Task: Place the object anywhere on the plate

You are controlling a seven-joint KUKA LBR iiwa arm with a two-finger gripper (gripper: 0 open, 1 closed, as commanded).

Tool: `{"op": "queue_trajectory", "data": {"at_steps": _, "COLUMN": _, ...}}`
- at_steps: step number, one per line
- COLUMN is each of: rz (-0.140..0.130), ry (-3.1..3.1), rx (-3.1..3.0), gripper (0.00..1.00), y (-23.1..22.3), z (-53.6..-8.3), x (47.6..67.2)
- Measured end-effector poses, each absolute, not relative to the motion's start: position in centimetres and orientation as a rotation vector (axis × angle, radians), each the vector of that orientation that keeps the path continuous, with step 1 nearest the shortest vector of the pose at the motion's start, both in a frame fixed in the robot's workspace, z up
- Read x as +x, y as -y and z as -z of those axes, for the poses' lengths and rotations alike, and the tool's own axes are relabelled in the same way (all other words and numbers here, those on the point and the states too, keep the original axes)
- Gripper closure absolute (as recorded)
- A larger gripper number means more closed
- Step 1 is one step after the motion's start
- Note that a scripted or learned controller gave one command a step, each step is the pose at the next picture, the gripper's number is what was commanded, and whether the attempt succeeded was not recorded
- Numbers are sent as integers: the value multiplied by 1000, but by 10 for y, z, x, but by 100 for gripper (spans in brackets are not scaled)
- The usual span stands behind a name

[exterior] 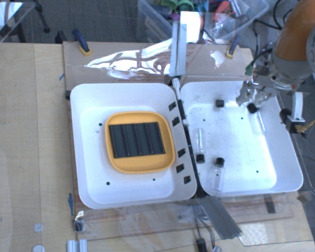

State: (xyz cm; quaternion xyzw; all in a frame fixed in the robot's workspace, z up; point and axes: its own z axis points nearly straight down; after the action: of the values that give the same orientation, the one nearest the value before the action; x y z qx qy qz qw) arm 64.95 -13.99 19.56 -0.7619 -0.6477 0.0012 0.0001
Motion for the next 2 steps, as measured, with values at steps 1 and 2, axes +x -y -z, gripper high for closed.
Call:
{"op": "queue_trajectory", "data": {"at_steps": 1, "rz": -1, "ry": 2389, "rx": -2035, "gripper": 100, "y": 111, "z": -164, "x": 605}}
{"op": "queue_trajectory", "data": {"at_steps": 2, "rz": 3, "ry": 2458, "rx": -1960, "gripper": 100, "y": 78, "z": -232, "x": 591}}
